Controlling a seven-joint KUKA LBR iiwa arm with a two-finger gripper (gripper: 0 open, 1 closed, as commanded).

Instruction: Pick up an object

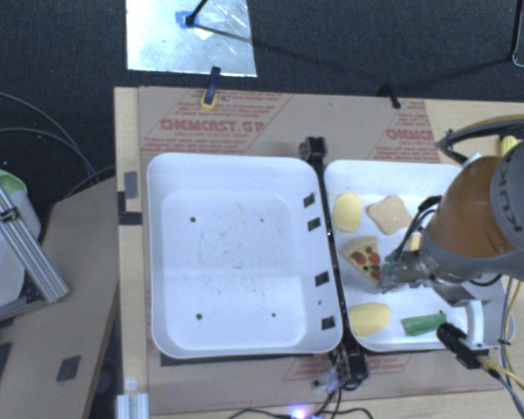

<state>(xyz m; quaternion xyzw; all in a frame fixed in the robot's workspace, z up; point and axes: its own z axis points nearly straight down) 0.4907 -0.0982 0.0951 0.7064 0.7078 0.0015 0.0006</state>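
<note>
A: Camera view: where is the end effector?
B: Lower right of the frame, low in the right bin, just beside the pizza slice. The arm hides much; the grip's state I cannot tell.
A: Other objects?
B: A yellow lemon, toast piece, yellow potato, green piece.

There are two white bins: a left bin and a right bin. The right bin has five toy foods. Two are yellow lumps, one at the top and one at the bottom. One is a tan piece, one is a pizza slice, and one is a green piece.
</note>
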